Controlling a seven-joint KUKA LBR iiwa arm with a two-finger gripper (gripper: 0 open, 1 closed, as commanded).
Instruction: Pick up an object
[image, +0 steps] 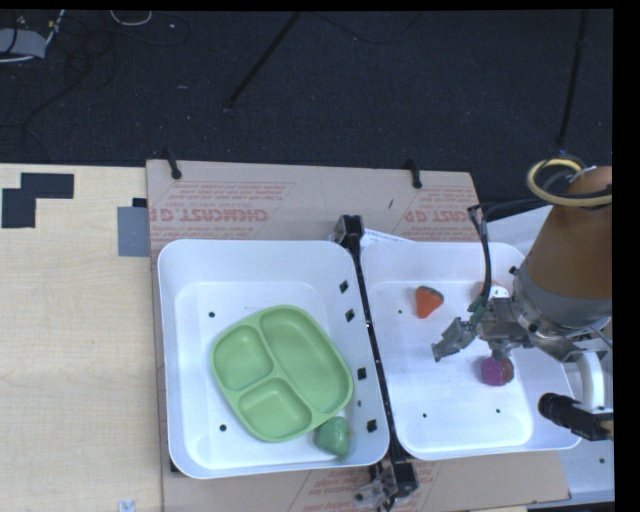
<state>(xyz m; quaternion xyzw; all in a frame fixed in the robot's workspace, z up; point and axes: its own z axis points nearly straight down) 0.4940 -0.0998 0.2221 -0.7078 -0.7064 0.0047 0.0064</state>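
Nothing's been picked up yet, far as I can see. The gripper (478, 338) hangs low at right of frame in the right bin (455, 440), fingers spread and empty, just beside a purple ball (496, 372). Grab and lift remain.

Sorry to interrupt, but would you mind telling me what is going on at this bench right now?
The KUKA arm has reached into the right bin, and its tool sits just above a small purple object. Whether it has a grip on that piece cannot be told from here. An orange-red object lies loose further up in the same bin. The left bin holds a green divided plate with a small green object at its lower edge.
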